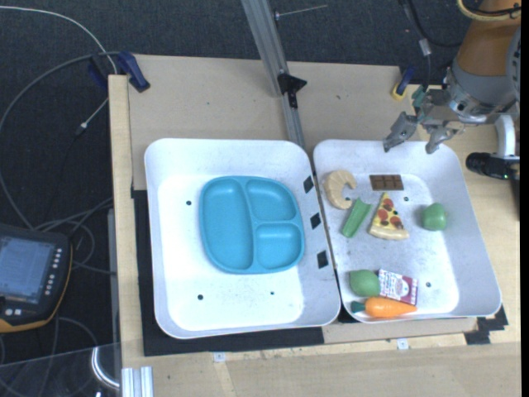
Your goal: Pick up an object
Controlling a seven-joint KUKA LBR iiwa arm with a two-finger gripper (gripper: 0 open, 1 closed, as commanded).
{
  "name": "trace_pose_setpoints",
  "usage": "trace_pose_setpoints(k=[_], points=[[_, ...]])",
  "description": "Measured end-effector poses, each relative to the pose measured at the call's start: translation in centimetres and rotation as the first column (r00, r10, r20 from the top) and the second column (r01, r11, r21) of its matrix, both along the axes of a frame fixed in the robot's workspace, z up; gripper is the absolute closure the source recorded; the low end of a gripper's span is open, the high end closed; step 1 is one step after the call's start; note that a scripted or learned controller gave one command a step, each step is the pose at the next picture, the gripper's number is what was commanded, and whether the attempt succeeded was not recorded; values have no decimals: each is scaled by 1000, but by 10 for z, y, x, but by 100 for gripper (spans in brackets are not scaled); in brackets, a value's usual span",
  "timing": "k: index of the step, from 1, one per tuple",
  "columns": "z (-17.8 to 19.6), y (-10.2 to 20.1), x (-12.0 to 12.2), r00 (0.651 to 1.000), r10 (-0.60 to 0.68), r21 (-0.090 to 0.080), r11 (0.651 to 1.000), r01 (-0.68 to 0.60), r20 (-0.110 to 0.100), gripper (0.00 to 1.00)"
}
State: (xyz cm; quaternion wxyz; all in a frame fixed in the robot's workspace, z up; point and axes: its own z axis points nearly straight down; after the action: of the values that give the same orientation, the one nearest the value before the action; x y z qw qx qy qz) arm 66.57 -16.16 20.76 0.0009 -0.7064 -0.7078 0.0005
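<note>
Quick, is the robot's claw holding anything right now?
Gripper: jaws open, holding nothing, above the far edge of the right bin.

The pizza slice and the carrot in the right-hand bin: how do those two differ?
The pizza slice is a flat yellow wedge with red dots; the carrot is a rounded orange stick. The pizza slice lies mid-bin, running up and down the picture; the carrot lies crosswise at the near edge, against a pink carton. Both look like toy food and lie apart from the gripper.
</note>
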Motion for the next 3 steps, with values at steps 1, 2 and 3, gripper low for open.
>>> trace_pose_setpoints(k=[1, 2, 3], points=[[0, 0, 0, 1000, 0, 0, 1000, 0, 0, 0], [-52, 0, -11, 1000, -2, 1, 1000, 2, -5, 0], [-112, -6, -10, 1000, -2, 0, 1000, 2, -3, 0]])
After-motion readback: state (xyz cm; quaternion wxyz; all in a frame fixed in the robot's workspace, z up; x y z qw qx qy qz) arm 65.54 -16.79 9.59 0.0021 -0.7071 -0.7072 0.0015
